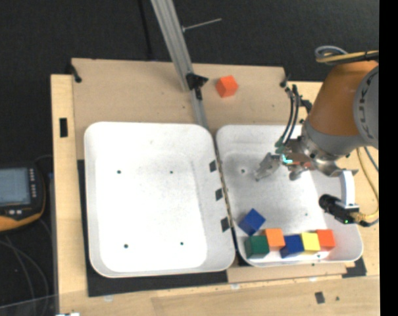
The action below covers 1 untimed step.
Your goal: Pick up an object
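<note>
1. Five small cubes are seen along the right bin's near wall: green, orange, blue, yellow, orange-red.
2. Another blue cube sits tilted just behind them.
3. Hand hangs above the bin floor, nothing held; opening cannot be told.

A robotics lab — plywood bench, white bins, handheld control pendant.

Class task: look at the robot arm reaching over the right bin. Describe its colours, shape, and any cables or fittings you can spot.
The arm is a thick rounded body, orange above and grey toward the wrist. Thin dark cables run down its left side, and a pale looped cable sits above it. A small grey metal gripper juts out, with a tiny teal light near its base. A white-and-black fitting hangs below the wrist.
</note>
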### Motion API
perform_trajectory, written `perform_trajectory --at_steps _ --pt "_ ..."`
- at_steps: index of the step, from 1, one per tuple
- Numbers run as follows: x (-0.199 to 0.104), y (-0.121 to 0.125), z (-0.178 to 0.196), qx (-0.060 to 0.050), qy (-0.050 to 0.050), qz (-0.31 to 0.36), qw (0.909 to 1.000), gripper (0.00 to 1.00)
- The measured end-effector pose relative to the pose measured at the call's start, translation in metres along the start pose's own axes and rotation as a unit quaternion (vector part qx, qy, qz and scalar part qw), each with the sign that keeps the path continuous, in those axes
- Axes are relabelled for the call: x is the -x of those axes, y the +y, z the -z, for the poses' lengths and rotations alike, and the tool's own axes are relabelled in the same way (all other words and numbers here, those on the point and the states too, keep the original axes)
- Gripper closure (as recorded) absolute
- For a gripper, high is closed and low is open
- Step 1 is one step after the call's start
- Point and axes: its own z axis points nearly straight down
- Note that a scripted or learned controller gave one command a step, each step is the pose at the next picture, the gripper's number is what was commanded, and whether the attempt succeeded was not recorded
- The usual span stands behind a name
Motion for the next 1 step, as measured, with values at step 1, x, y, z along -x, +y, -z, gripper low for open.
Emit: perform_trajectory --at_steps 1 --pt "0.0194 0.0214 -0.0919 0.001 -0.002 -0.001 1.0000 0.00"
